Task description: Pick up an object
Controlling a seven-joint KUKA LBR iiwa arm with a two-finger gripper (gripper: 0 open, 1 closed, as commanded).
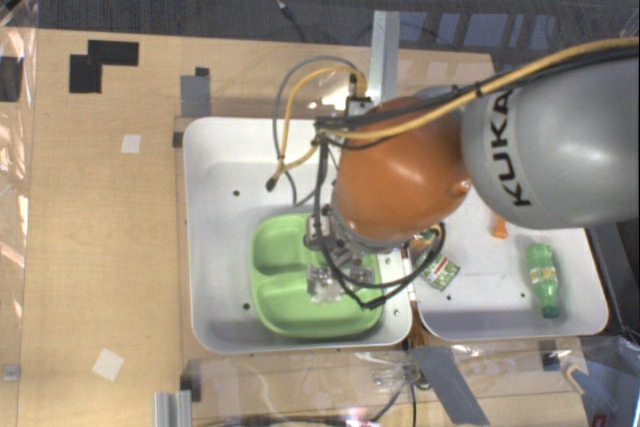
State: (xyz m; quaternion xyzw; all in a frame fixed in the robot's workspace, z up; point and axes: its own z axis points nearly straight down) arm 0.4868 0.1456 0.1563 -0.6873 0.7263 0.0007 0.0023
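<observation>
a: gripper (328,277) of the grey arm with the orange band hangs low in the left shallow white bin (215,215), right over the light green moulded plastic tray with two hollows (275,260). whether it is released or clenched i cannot tell; wrist and cables hide the tips.

b: so which step is this?

a: my reading is the reach-down onto a target, with nothing seen lifted. the green tray looks like the thing aimed at; it lies flat on the bin floor, toward the near right corner.

b: and next?

a: i'd judge it needs a firm close on the tray's rim or middle ridge, then a straight rise. the tray is wide and smooth, so a slip is likely.

b: what else is in the bins?

a: in the right shallow white bin (480,310), a small dark flat packet (441,273) near the dividing edge, a small orange piece (498,229), and a green plastic bottle lying on its side (542,279) at the far right.
</observation>
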